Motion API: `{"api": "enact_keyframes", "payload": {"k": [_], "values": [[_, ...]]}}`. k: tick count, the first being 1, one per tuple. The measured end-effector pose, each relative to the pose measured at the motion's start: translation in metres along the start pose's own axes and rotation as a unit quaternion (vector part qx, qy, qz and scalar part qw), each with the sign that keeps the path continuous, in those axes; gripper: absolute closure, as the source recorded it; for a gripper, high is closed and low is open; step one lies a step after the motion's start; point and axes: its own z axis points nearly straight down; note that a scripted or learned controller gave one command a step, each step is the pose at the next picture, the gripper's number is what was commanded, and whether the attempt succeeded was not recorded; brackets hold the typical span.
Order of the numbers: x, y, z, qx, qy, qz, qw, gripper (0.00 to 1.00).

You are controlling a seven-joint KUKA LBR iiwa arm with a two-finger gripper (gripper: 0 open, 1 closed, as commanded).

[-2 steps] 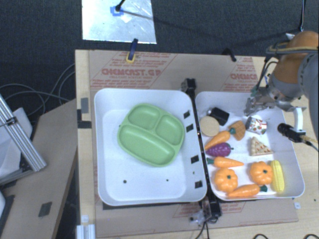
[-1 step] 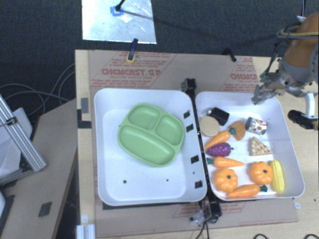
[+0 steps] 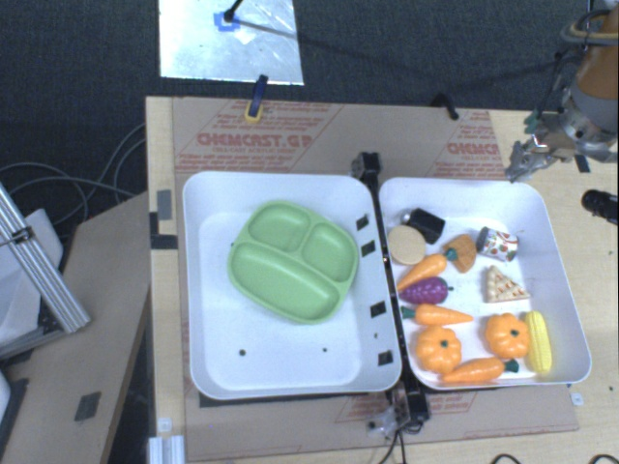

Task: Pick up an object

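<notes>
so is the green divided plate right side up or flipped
Right side up: the green divided plastic plate in the left white bin shows its three hollow compartments and raised dividers facing up.

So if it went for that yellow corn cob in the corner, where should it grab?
Probably from above, across the middle of the corn cob. It lies flat and long, its narrow width suiting the gripper. The bin wall and pumpkin crowd its sides, so clearance looks tight.

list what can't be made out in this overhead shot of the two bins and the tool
- Tool, camera view: small and blurred at the right bin's far corner; how its fingers stand is unreadable.
- Arm: cut off by the right edge.
- Small can in the right bin: label too small to read.
- Dark object near the tan disc: too small to identify.
- Corn: partly overlapped by the pumpkin.
</notes>
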Motion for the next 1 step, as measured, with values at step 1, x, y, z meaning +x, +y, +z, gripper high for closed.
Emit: {"api": "enact_keyframes", "payload": {"k": [1], "values": [[0.0001, 0.0011, -0.0061, 0.002, 0.0, 0.0, 1.0, 1.0]]}}
